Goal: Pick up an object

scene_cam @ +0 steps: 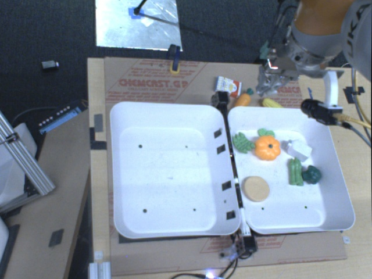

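From my seat I count two white bins on the bench: the left bin [168, 167] and the right bin [296, 208], joined along a dark hinge strip down the middle. One arm [325, 16] reaches in from the bench's far right corner, its orange band up top, and its gripper [272, 81] hangs past the right bin's far rim, over the cardboard sheet [151, 80] under the bins; I cannot tell from here how the gripper is set. In the right bin I count six things, all in its far half or middle. One orange pumpkin [268, 148], round with a green stem, sits near the far rim beside one green leafy piece [243, 142] that lies by the hinge edge. One tan round disc [256, 189] lies near the hinge side, toward the middle. One green pod-like vegetable [296, 172] lies just beside one dark green broccoli-like lump [312, 174] toward the right rim. One small white-grey block [298, 150] rests right of the pumpkin. The near part of the right bin offers open floor. Outside, past the far rim, I see one carrot [243, 100], one yellow banana-like piece [271, 103] and one small white carton [227, 85].
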You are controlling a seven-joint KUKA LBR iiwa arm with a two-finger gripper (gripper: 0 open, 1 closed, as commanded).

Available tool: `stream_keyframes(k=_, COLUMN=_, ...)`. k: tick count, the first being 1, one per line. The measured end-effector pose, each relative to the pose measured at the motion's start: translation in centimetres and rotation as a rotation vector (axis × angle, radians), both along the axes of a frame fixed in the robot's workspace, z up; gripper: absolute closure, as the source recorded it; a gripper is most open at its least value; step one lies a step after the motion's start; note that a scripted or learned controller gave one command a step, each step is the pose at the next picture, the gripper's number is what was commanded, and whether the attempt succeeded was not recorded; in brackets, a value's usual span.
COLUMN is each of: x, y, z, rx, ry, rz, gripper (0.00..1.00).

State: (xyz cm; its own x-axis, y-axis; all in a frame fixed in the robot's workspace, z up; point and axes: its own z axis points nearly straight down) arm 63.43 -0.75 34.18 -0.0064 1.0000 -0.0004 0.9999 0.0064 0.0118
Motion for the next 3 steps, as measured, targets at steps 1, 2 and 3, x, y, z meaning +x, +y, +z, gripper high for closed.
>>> stream_keyframes(k=1, x=-0.2, y=0.6, z=14.9, rx=0.000, ry=-0.009, rz=0.000, gripper=1.00)
stream_keyframes(k=2, x=1.6, y=0.6, z=14.9, rx=-0.001, ry=0.007, rz=-0.001, gripper=1.00)
stream_keyframes(k=3, x=3.1, y=0.7, z=14.8, rx=-0.001, ry=0.008, rz=-0.001, gripper=1.00)
